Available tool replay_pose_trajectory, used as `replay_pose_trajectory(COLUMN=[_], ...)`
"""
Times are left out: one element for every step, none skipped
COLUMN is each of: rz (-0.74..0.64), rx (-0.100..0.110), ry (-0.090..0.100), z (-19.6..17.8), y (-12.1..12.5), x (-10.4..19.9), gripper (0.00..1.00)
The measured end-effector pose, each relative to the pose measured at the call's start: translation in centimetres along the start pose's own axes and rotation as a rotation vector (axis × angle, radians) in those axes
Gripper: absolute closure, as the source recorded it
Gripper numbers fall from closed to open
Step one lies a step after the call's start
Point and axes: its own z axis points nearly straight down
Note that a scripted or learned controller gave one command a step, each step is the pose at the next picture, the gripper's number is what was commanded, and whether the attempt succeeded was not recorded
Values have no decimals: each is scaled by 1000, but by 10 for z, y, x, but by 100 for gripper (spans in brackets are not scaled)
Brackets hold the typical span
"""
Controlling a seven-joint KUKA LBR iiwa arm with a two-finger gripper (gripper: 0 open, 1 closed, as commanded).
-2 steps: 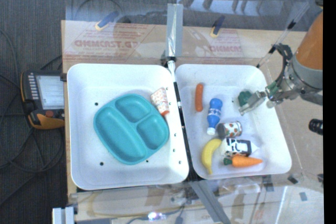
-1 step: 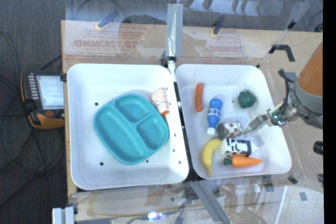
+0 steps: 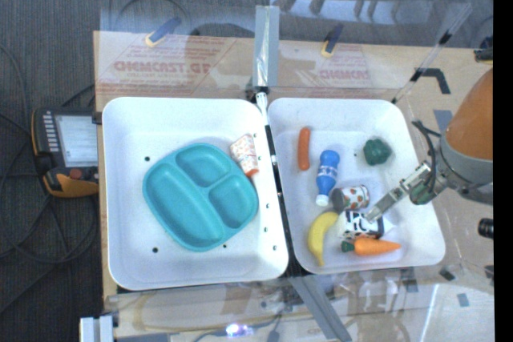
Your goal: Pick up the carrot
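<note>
The carrot (image 3: 375,247), orange with a green stub at its left end, lies flat near the front edge of the right bin (image 3: 417,132). My gripper (image 3: 375,211) reaches in from the right and hangs just above and behind the carrot, over a black-and-white toy (image 3: 359,227) that lies against the carrot's far side. Nothing is visibly held in it. The arm's orange band (image 3: 474,120) is at the right edge.
In the right bin a yellow banana (image 3: 321,235) lies left of the carrot, with a small can (image 3: 351,196), a blue bottle (image 3: 327,174), a red sausage (image 3: 304,148) and a dark green lump (image 3: 377,150) farther back. The left bin holds a teal divided plate (image 3: 200,195) and a small packet (image 3: 245,153).
</note>
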Motion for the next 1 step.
replay_pose_trajectory(rz=[148], rx=[1], ry=[1], z=[16], y=[45], x=[37], gripper=[0])
